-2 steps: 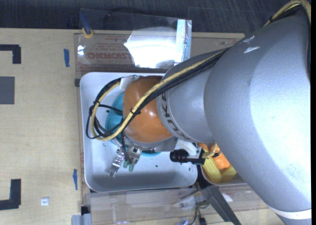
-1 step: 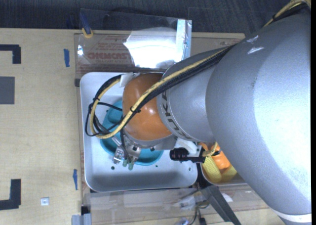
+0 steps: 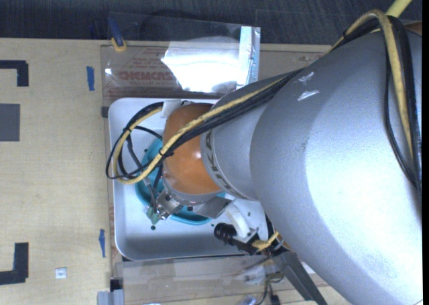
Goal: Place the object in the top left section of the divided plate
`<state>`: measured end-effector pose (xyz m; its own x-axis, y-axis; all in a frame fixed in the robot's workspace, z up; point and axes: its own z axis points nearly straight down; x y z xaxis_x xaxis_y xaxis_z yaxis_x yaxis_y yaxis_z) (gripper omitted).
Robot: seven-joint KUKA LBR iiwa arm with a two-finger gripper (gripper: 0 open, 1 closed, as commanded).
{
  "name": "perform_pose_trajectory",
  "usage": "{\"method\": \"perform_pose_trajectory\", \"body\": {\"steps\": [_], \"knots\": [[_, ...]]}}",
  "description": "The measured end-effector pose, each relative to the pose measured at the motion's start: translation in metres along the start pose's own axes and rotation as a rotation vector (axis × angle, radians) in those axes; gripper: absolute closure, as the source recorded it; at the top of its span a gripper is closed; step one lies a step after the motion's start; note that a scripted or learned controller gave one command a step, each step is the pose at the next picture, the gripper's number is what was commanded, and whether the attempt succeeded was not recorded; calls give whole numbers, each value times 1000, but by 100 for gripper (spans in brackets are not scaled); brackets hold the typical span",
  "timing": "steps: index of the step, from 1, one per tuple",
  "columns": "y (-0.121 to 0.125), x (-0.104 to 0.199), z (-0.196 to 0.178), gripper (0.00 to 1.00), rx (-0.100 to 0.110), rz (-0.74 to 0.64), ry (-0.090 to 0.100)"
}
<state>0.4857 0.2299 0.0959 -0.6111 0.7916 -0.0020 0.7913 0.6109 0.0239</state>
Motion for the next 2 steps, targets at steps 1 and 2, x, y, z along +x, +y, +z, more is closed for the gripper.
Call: {"method": "perform_pose_trajectory", "body": {"steps": [1, 2], "knots": [[6, -17, -130, 100, 23, 58, 1], [-26, -49, -338, 100, 28, 267, -3]]}}
